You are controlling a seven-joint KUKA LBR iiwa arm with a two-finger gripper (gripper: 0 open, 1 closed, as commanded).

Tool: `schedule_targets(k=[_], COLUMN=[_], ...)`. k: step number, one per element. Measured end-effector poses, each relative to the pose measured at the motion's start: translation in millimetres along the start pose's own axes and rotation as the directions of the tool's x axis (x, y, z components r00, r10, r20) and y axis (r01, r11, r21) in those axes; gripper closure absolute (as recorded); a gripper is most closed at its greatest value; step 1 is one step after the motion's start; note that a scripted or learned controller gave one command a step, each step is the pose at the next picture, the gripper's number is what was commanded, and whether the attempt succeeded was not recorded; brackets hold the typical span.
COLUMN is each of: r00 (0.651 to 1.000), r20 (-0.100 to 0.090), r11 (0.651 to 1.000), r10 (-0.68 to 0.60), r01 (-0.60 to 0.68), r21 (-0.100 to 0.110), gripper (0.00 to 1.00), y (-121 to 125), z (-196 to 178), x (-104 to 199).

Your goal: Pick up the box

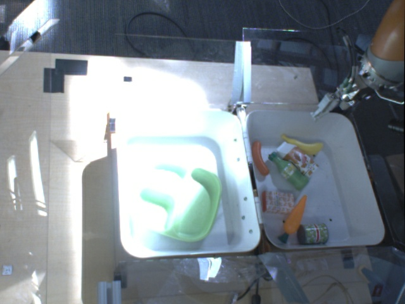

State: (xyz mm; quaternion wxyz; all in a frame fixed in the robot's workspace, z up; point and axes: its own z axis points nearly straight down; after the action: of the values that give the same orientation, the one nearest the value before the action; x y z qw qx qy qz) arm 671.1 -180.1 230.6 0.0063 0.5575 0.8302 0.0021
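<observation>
No print on the box (278,202) (or elsewhere) is legible.

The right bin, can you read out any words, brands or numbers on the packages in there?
None can be read.
Box: red and white print, too blurred.
Green bottle: label too small.
Can: label blurred.
Packet under the banana: print unreadable.

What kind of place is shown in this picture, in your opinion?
Probably a robotics lab test bench: two shallow white plastic bins side by side, small toy groceries such as a yellow plastic banana, loose black cables on the floor, and a grey-and-orange robot arm.
</observation>
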Motion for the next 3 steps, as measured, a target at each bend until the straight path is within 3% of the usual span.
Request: schedule_targets(k=[1,2,3], r00=[1.0,1.0,0.993], r20=[-0.006,-0.004,-0.004], r11=[1.0,1.0,0.993], r10=[-0.027,-0.01,-0.114], r01=[0.027,0.01,0.114], r21=[0.014,0.0,0.003], gripper=[0.0,0.0,0.0], y=[16.3,24.3,-8.4], z=[142.2,41.0,66.3], x=[51.4,122.1,47.1])
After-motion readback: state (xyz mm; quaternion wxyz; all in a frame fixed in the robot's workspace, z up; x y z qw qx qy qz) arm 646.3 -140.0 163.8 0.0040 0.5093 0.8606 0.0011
